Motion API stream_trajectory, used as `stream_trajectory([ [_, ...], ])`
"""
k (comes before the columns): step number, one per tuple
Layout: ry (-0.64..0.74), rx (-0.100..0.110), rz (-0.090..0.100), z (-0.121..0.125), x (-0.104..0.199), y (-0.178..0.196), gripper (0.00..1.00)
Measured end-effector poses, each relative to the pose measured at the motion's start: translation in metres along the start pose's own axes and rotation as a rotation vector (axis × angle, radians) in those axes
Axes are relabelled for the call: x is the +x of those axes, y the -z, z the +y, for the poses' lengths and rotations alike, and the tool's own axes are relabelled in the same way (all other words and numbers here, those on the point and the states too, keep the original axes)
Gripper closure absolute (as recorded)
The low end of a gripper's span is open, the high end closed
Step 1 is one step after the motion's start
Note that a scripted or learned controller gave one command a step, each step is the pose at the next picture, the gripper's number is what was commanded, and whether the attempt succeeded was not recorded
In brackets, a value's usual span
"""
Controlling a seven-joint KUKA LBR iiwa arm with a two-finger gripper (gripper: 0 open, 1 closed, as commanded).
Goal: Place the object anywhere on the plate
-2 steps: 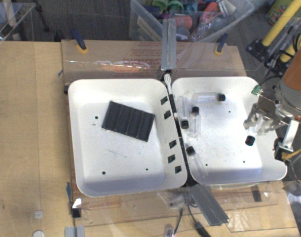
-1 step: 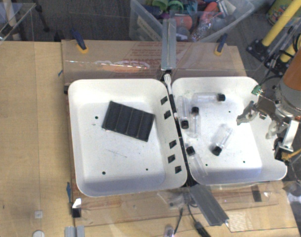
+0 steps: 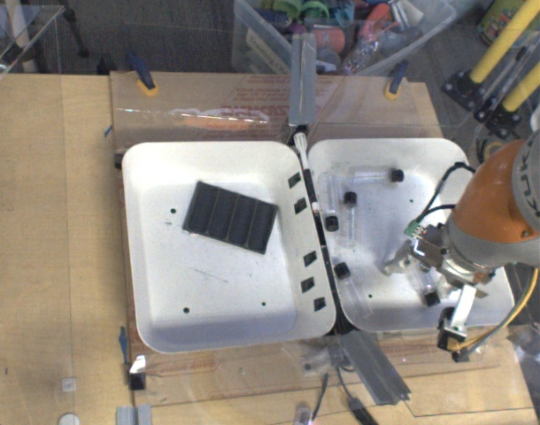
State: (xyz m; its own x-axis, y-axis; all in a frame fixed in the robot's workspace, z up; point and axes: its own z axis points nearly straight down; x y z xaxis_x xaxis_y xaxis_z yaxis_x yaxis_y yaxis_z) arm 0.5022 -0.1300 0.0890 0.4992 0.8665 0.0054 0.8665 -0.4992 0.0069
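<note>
Two bins side by side on the bench [image 3: 49, 237]. Left bin [image 3: 146, 312]: a flat ridged plate [image 3: 230, 217] lies in its far half. Right bin [image 3: 376, 312]: several small clear vials [image 3: 350, 204] scattered across it. Arm [image 3: 500, 206] over the right bin's near-right corner. Behind the bins, a tub of toys [image 3: 341, 11].

The plate [image 3: 230, 217] I am to fill is a flat, dark, nearly black rectangle with faint ribs dividing it into strips. It lies flat on the floor of the left bin [image 3: 155, 308], in the upper middle part, turned at a slant so its long side drops toward the right. In the right bin [image 3: 376, 312] I see small clear vials with black caps [image 3: 349, 198], scattered and lying on their sides; which one is the object I cannot tell.
</note>
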Motion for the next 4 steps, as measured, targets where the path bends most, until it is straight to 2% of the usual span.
stream_trajectory([
  [1, -0.036, 0.009, -0.006, 0.049, 0.032, 0.052, 0.00],
  [2, 0.136, 0.008, -0.005, 0.005, 0.119, 0.094, 0.00],
  [3, 0.263, 0.008, -0.005, -0.018, 0.149, 0.109, 0.00],
  [4, 0.427, 0.013, -0.005, -0.123, 0.188, 0.160, 0.00],
])
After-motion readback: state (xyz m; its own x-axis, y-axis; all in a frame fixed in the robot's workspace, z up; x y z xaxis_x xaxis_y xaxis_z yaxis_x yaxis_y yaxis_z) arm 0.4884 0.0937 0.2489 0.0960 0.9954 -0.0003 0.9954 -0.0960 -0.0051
